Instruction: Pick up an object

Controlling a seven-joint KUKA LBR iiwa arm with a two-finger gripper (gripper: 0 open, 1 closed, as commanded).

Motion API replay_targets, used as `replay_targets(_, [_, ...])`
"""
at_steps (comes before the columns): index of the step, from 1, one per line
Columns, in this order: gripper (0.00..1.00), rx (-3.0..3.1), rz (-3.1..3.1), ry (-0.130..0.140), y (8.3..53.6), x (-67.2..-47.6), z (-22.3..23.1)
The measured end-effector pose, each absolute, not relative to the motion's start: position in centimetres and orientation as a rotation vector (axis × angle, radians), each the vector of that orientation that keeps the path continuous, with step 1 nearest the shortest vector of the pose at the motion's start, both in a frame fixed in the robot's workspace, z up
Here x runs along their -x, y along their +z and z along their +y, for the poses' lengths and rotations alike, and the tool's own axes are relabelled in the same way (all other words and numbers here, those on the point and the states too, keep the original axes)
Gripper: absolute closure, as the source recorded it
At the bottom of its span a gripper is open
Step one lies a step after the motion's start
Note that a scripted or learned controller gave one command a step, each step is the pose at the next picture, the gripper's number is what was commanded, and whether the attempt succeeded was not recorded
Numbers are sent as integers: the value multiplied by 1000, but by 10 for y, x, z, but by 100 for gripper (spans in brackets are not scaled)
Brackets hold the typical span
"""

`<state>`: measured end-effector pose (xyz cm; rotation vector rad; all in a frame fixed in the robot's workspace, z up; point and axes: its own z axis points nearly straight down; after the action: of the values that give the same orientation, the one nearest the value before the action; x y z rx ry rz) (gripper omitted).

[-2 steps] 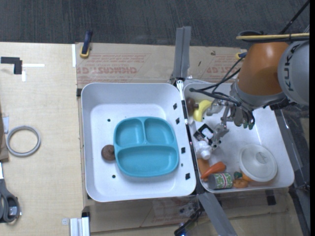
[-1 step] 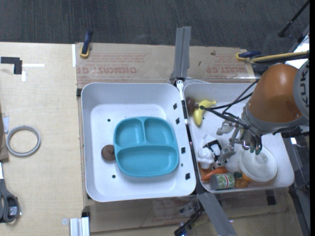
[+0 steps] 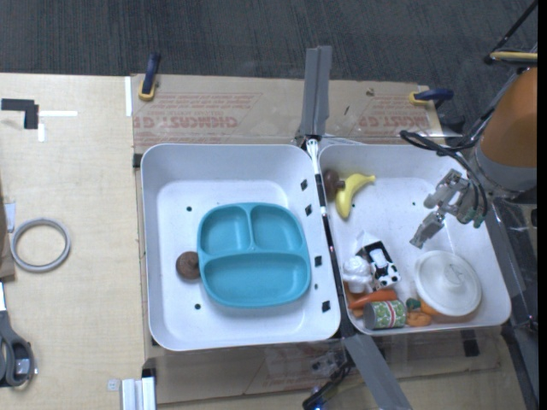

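Grey arm (image 3: 513, 135) w/ orange band enters at 3 o'clock, above right bin (image 3: 402, 165). Left bin (image 3: 162, 254) holds a teal divided plate (image 3: 254, 254), brown ball (image 3: 187, 265) at its 9 o'clock. Right bin: white lid (image 3: 447, 284) at 5 o'clock, banana (image 3: 351, 190) at 11 o'clock, clutter along 6–7 o'clock: black-and-white toy (image 3: 379, 264), carrot (image 3: 373, 299), green can (image 3: 386, 314). Gripper (image 3: 432, 225) hangs over bare bin floor, jaws apart, nothing between them. Nearest likely pick: lid, just below the jaws toward 5 o'clock; round, so no long axis to match. Banana is well apart at 10 o'clock, its length running toward 1 o'clock.
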<state>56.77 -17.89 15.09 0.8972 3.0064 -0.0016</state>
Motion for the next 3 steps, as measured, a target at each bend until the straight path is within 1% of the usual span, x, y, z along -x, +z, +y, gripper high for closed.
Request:
replay_targets(1, [0,-907,2994,3,102,-602,-134])
replay_targets(2, [0,-997,2954,0,103,-566,-100])
replay_targets(3, [0,-848,3022,-2,92,-638,-95])
